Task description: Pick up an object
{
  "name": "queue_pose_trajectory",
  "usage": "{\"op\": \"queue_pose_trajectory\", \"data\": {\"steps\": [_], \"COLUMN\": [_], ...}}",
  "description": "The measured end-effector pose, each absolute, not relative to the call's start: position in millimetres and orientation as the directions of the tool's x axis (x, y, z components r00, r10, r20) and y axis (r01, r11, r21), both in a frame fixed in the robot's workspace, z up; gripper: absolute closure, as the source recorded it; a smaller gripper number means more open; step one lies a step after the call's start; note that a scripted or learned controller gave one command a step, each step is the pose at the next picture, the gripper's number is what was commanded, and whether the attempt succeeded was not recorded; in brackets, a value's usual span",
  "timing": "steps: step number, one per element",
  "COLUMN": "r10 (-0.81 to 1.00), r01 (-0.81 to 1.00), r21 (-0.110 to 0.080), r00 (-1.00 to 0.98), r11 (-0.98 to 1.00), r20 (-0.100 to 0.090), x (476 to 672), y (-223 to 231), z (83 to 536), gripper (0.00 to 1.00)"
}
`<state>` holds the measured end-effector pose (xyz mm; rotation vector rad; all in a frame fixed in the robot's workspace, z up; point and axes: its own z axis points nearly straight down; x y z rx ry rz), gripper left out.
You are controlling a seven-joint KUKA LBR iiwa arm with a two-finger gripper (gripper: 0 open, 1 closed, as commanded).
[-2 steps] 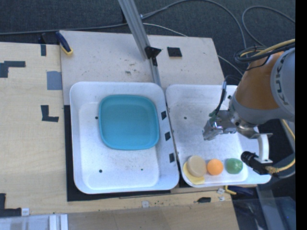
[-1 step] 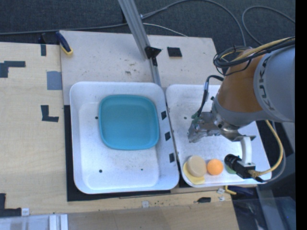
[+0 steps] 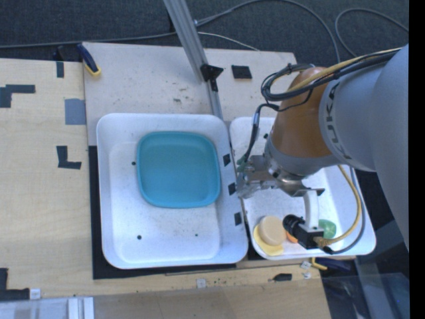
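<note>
Landmark: left bin (image 3: 119, 178), white, shallow.

- Plate (image 3: 178, 169): teal, square w/ rounded corners, lying flat inside left bin, toward its upper-right part.
- Right bin (image 3: 362, 244): white, touching left bin's right wall; mostly covered by arm.
- Arm (image 3: 332, 121): grey w/ orange band, reaching in from right of left bin, wrist down over right bin.
- Gripper (image 3: 247, 178): low, just right of left bin's right wall; open/closed state: can't tell, hidden by wrist.
- Round tan/yellow object (image 3: 270, 234): in right bin, near corner, just right of left bin's lower-right corner.
- Green object (image 3: 327, 228): in right bin, farther right of tan one, partly hidden by black fitting (image 3: 297, 228) on arm.
</note>
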<state>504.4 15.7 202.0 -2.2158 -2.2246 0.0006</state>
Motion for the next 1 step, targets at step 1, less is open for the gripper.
{"op": "queue_pose_trajectory", "data": {"steps": [1], "r10": [1.000], "r01": [1.000], "r21": [0.000], "r00": [-0.006], "r11": [0.006], "r20": [0.001], "x": [507.8], "y": [73.3], "z": [216.2], "gripper": [1.00]}}
